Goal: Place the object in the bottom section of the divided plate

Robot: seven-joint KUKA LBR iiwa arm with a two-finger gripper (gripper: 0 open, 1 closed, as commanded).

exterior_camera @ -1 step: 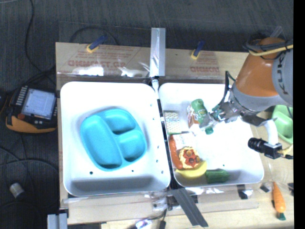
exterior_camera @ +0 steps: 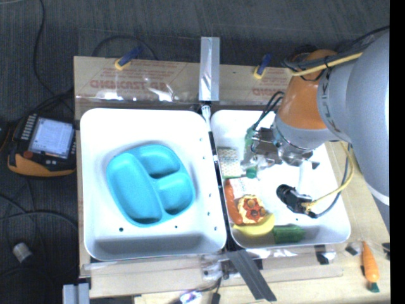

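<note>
White, shallow and side by side on the tabletop (exterior_camera: 370, 223), the left bin (exterior_camera: 95, 132) carries the blue divided plate (exterior_camera: 150, 182) with all its sections bare, while the right bin (exterior_camera: 335, 214) holds toy foods: a pizza slice (exterior_camera: 251, 209), a yellow banana (exterior_camera: 254, 228), a carrot (exterior_camera: 230, 209) and a green piece (exterior_camera: 288, 234). The grey arm (exterior_camera: 354, 87) hangs over the right bin with its end effector (exterior_camera: 253, 168) down near the pizza slice, and I cannot tell how its grip stands or whether it has anything. This looks like the picking step; next, a sure grasp, then a carry left to the plate's bottom section.

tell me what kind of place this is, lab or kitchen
Most likely a robotics lab: a grey and orange arm reaches over two white bins, toy food lies in the right bin, and loose cables run across the floor.
</note>
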